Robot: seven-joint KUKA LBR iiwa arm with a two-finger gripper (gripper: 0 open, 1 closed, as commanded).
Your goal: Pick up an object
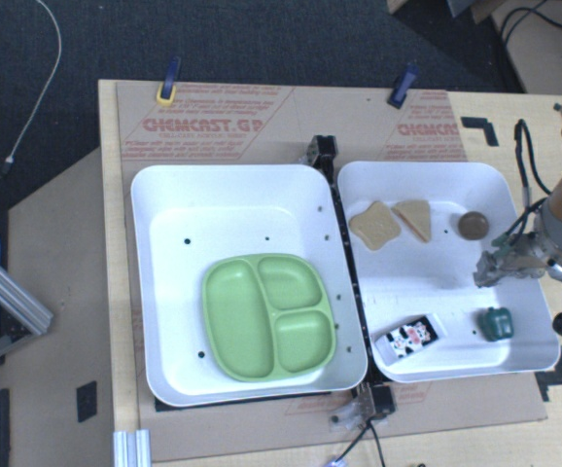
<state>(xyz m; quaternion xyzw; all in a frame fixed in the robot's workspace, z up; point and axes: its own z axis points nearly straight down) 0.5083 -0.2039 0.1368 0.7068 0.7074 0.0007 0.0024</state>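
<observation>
Landmark for all positions: the right-hand shallow white plastic bin [437, 363], taken from its near rim outward.

Near rim: a small black-and-white printed flat packet [406, 336] lies tilted just inside the front wall, toward the bin's left corner. To its right, near the front-right corner, sits a small teal rounded cylinder-like object [496, 323].

Middle: the hand [500, 263] hangs over the bin's right side, just beyond the teal object and apart from it. The grey metal arm enters across the bin's right wall. Hand state: cannot tell whether open or closed; the view is too small and cluttered at the tip. Nothing is visibly gripped.

Far half: a round brown disc [473, 226] sits close to the hand on its far side. Further left lie two tan bread-like slices, one squarish [374, 225] and one triangular [415, 219], touching or nearly so.

Left of the landmark bin, on the cardboard-covered table [213, 125], the second white bin holds a pale green three-compartment plastic plate [267, 315].

Risks, as judged:
- The hand sits between the teal object and the brown disc; a descent here may close on bare floor.
- The disc is low and flat, so it may slip out.
- The teal object looks rounded and could roll away toward the wall if nudged.
</observation>
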